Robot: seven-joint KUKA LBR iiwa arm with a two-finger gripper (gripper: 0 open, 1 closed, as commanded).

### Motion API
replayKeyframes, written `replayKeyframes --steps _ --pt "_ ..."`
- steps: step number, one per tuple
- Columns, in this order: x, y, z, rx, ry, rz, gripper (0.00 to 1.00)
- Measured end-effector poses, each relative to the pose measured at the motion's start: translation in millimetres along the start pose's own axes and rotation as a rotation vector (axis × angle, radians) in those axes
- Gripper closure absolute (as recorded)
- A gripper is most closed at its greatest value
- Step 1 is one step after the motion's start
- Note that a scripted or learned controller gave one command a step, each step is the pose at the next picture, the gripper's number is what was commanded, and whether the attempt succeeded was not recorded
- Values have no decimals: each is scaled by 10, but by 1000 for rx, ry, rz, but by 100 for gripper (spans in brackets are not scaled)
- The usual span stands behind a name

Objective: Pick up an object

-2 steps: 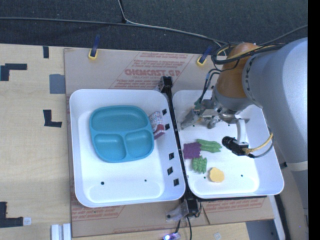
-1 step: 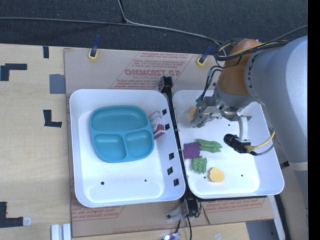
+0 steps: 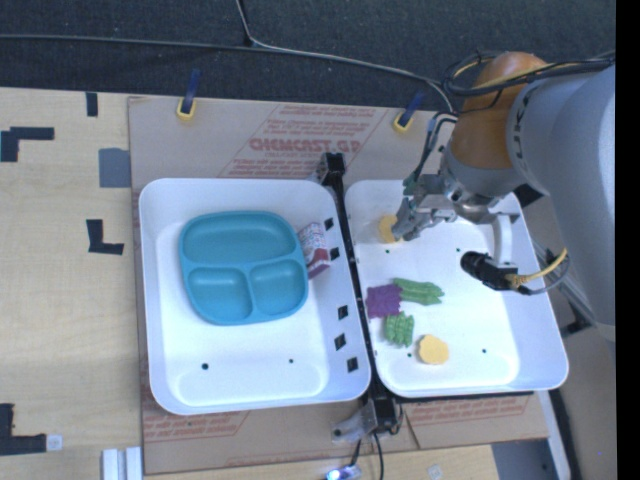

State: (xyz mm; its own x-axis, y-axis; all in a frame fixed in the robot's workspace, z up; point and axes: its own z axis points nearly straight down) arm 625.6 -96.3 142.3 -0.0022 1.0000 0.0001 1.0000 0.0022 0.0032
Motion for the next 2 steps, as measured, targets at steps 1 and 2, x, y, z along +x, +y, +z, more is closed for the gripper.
replayKeyframes --steps 1,2 --pt "52 16 -628 -2 0 0 100" --pt "10 70 -1250 -3 -1 0 100"
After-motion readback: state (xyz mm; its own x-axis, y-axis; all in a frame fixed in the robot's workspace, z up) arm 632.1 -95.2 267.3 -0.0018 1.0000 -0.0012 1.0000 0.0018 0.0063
